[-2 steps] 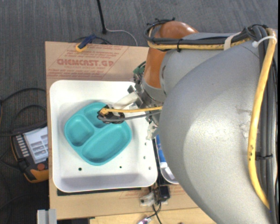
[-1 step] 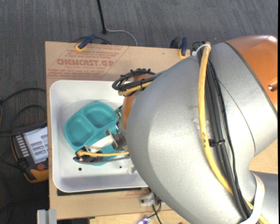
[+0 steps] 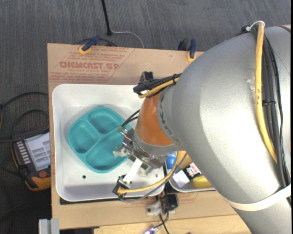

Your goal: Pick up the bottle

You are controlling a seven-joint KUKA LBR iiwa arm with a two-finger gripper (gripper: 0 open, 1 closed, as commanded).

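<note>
Gripper hanging low over the left bin, beside a teal divided plate lying inside it; finger opening hidden beneath the wrist, so impossible to tell. Bottle, yellow, lying in the right bin, near blue and white items, mostly hidden by the arm.

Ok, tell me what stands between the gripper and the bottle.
Cannot tell: the arm hides most of the right bin, so I cannot pick out the bottle. The gripper hovers at the teal plate in the left bin.
</note>
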